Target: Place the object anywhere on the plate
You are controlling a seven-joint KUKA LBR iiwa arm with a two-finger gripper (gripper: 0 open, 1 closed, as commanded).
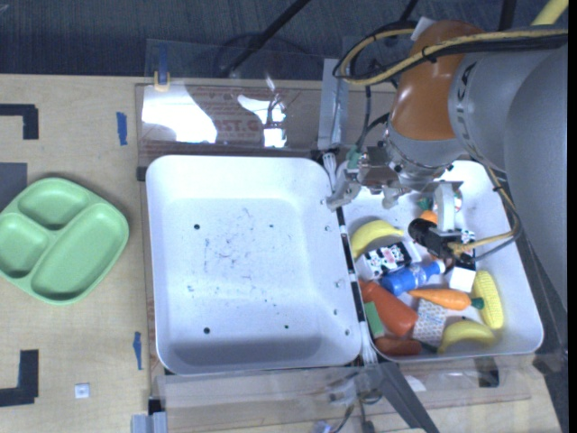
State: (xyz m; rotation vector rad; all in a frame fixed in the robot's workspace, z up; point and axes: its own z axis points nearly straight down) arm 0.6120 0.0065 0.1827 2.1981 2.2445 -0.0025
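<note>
The green divided plate (61,238) lies on the bench at the far left, outside both bins. My gripper (359,180) hangs low over the back left corner of the right bin (523,318), close to the wall between the bins. Just in front of it lies a yellow banana (377,235). A heap of toys sits behind that: a spotted card (389,258), a blue bottle (410,278), an orange carrot (439,299), a red piece (389,310), a corn cob (488,298) and a second banana (464,334). Nothing visibly hangs from the gripper.
The left bin (243,260) stands between the plate and the right bin. A shiny clear panel (225,115) stands behind it. The grey arm with its orange band (433,88) covers the right bin's back. Blue tape marks (121,126) dot the bench.
</note>
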